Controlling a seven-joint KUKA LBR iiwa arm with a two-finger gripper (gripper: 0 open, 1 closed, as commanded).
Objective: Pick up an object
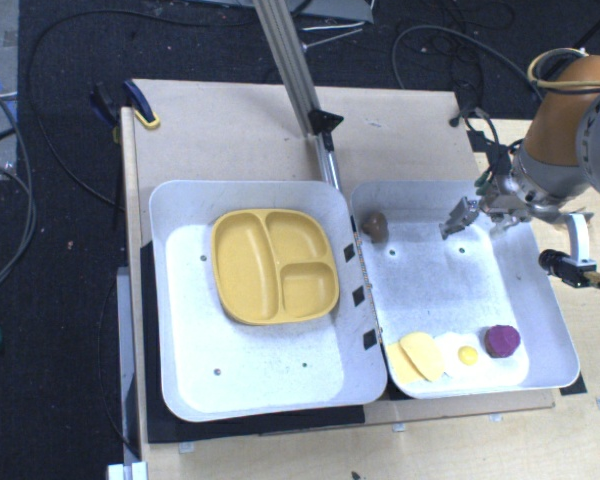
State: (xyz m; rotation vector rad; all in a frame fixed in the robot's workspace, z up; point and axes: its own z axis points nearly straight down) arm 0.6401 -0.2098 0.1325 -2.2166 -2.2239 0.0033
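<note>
Two bins [180, 268], one tray [275, 266]

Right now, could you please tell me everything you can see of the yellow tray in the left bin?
The yellow tray is a squarish, round-cornered dish that looks like matte plastic, with raised ridges dividing it into three compartments: one long one along its left side and two smaller ones on the right. It lies flat and upright, turned slightly askew, in the upper middle of the left bin, resting on the bin's floor. Nothing lies in it, and nothing else touches it. The gripper is over the right bin, well away.
</note>
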